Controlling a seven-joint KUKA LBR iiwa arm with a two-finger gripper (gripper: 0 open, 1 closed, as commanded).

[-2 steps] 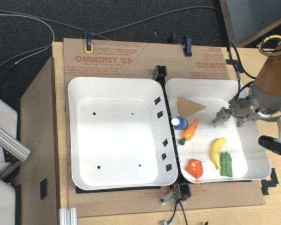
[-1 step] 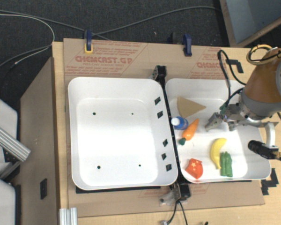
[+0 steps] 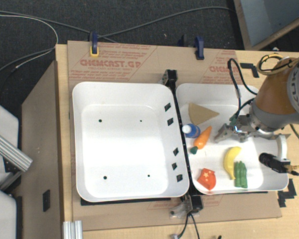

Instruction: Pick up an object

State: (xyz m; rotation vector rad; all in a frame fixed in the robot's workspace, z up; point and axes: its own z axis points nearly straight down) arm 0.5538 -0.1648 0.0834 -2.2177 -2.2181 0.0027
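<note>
Right bin (image 3: 269, 185), toward its middle: a cluster of toy food, any piece of which could serve as the pick. Nearest the gripper (image 3: 229, 132) is the yellow banana (image 3: 231, 161), lying at about 6 o'clock from the fingertips, near but apart. Touching the banana's lower right flank is a green ridged vegetable (image 3: 240, 174), possibly a pepper or cucumber; too small to tell. At 8 o'clock from the banana, near the bin's front rim, sits a red strawberry-like piece (image 3: 207, 179). At 9 o'clock from the gripper, an orange carrot (image 3: 203, 138) lies tilted, its top just beside a small blue-and-white object (image 3: 190, 130) against the left wall. At 11 o'clock, a tan wedge (image 3: 203, 113) lies flat.

Gripper: metal fingers appear spread and point toward 9 o'clock; nothing visible between them, so it looks released and empty. Arm (image 3: 279, 96) reaches in from 3 o'clock.

Risks, as I judge them:
- Banana and green vegetable touch; a close on one may catch or shove the other, giving a double or slipped grasp.
- Banana's curve may roll out of a pinch.
- Carrot sits close to the blue-and-white piece and the wall; fingers could strike either.
- Tan wedge is flat, little to grip.
- Left bin (image 3: 84, 103) plays no part.
</note>
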